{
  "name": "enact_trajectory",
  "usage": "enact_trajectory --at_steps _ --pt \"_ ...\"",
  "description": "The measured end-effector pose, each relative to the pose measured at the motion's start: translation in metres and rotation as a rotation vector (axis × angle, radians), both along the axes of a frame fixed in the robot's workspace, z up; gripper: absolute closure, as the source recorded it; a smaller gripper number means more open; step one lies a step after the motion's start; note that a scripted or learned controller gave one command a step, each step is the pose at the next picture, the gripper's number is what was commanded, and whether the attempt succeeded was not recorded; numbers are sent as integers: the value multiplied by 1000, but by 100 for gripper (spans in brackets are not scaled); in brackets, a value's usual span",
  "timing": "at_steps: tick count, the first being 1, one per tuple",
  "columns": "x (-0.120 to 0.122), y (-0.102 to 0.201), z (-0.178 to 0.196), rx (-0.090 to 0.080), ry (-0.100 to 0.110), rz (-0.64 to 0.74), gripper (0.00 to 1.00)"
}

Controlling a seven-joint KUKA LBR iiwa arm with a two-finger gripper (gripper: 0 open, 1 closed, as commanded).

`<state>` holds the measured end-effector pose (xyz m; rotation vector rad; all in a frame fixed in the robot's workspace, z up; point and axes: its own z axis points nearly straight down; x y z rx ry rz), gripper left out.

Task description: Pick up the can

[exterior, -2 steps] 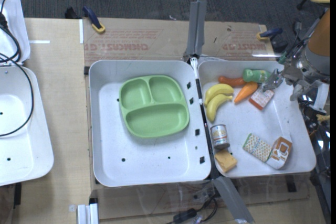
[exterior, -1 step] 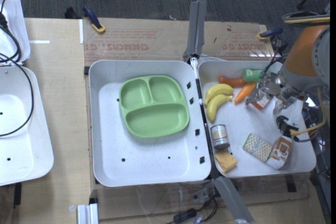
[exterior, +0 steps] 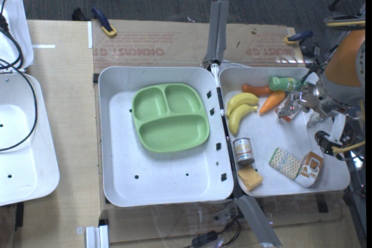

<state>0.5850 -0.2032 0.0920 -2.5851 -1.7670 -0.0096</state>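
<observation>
Silver metal can (exterior: 243, 151) lies untouched by the right bin's (exterior: 337, 180) left wall; the gripper (exterior: 293, 106) hovers apart, jaws open, empty.

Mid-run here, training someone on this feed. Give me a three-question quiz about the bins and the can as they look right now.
1. True or false: the can lies in the same bin as the green plate.
2. Which item lies nearest the can? A) bananas B) green bottle C) carrot
3. Fill in: the gripper is over the ___ bin in the camera view.

Key:
1. False. The can is in the right bin, near its left wall; the plate is in the left bin.
2. A.
3. Right, near the carrot, apart from the can.
</observation>
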Motion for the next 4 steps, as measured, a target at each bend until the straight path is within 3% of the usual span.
enact_trajectory --at_steps 1,2,3,4 --pt "21 0 -2 4 7 16 0" --pt "56 -9 50 -14 -2 27 0" --pt "-59 -4 24 -6 8 -145 0" --pt "-108 -1 35 -10 3 6 0"
